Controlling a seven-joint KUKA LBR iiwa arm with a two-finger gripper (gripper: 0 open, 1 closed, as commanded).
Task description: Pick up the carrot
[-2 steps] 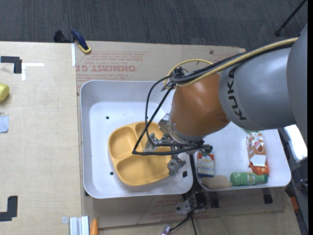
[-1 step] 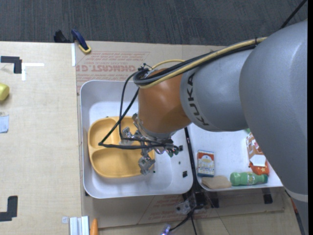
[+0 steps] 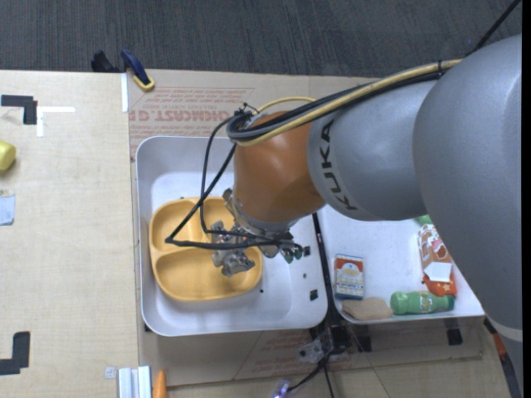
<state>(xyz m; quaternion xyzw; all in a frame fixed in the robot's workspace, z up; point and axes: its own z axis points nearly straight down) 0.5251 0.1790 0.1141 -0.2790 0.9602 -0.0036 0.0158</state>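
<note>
Yellow dish (image 3: pixel 178 259) under the gripper (image 3: pixel 236 259), whose grip we cannot read, likely hides the carrot, we judge: light, stiff, smooth, best pinched across its thicker middle.

Light was bright and even from above, soft shadows sat under the arm (image 3: pixel 415 139), and the detail stayed slightly soft.

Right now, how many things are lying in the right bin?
4: a small box, a tan piece, a green bottle, a red-and-white packet. The arm may hide more.
</note>
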